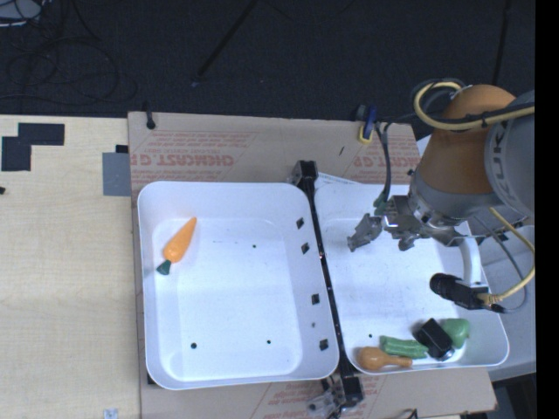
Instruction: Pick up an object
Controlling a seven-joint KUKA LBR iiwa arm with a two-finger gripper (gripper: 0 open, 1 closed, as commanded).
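My metal tool (382,231) hangs over the smooth right bin (349,321), fingers apparently spread, gripping nothing; tapered orange carrot (178,242) lies left.

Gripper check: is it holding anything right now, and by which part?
Nothing is held. The gripper hangs open over bare floor of the right bin, nothing between its fingers.

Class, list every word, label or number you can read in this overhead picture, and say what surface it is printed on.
"CHEMCAST GP": red print, seen upside down, on the brown cardboard sheet under the two white bins.
More red print on the cardboard's lower edge: too cut off to read.
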